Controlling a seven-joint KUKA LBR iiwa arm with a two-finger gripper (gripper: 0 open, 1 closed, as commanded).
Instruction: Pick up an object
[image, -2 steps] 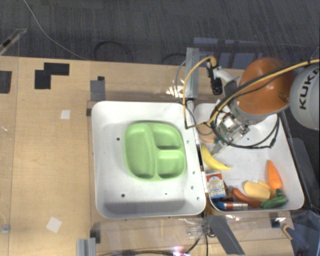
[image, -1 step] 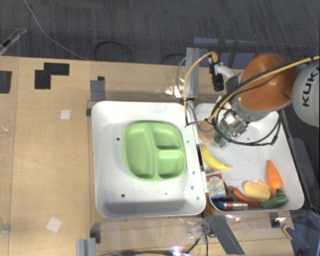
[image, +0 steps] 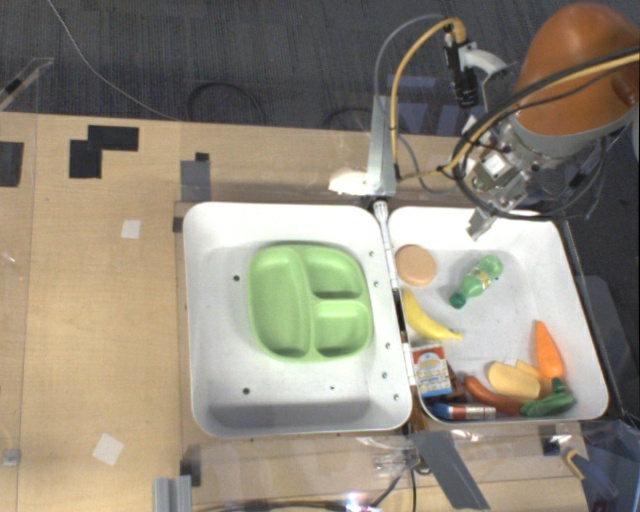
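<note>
Two white bins sit side by side on my bench. The left bin (image: 215, 300) carries one green divided plate (image: 308, 300). The right bin (image: 520, 260) carries one round tan piece (image: 415, 265), one green bottle (image: 475, 281), one banana (image: 428, 322), one small carton (image: 430, 368), one carrot (image: 548, 350), one yellow bread-like piece (image: 513, 380), one red marker (image: 465, 410) and one green vegetable (image: 548, 404). My hand (image: 480, 224) hangs over the right bin's far edge, above the bottle and apart from it; I cannot tell whether it is released or clenched.
</note>
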